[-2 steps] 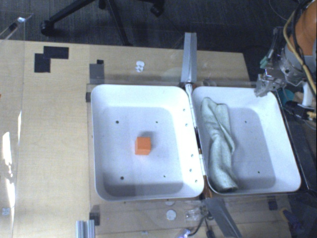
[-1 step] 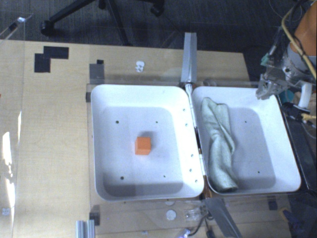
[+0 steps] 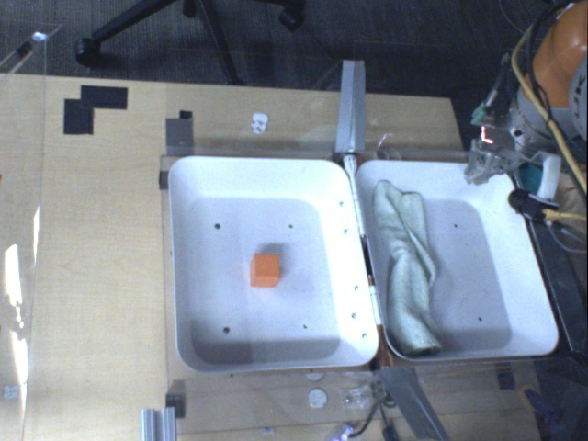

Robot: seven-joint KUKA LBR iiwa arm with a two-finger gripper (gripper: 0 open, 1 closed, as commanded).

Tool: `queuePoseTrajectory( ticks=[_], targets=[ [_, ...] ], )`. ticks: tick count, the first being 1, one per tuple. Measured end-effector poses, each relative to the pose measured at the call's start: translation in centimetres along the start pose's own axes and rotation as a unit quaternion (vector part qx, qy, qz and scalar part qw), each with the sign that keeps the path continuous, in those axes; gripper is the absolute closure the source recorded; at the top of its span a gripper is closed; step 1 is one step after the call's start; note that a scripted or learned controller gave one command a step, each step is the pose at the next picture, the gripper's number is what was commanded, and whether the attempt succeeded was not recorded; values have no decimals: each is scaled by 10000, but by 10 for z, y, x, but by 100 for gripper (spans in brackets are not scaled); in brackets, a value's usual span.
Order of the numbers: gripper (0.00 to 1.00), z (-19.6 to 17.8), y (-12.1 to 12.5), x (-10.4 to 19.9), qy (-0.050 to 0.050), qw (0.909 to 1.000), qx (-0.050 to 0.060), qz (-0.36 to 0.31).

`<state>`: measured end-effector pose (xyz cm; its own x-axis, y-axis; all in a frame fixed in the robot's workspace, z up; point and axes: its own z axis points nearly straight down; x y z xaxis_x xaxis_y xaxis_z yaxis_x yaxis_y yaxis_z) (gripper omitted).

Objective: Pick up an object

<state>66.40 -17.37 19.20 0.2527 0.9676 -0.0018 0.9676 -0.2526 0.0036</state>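
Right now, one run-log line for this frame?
gripper: above right bin far corner | orange cube: left bin | grey cloth: right bin | nothing held

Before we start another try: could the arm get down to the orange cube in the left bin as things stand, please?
Probably yes: the orange cube sits alone on the left bin floor, nothing over it. The gripper must cross from the right bin's far corner.

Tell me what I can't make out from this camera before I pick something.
- Gripper, camera view: small and blurred above the right bin's far corner; finger state unreadable.
- Arm: cut off by the right edge.
- Grey cloth: its folds hide whatever lies beneath.
- Orange cube: too small for surface detail.
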Motion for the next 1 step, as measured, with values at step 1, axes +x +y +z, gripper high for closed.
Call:
queuePoseTrajectory(
  ticks=[1],
  targets=[
    [100, 1, 5, 3, 7, 9923, 0, 1237]
  ],
)
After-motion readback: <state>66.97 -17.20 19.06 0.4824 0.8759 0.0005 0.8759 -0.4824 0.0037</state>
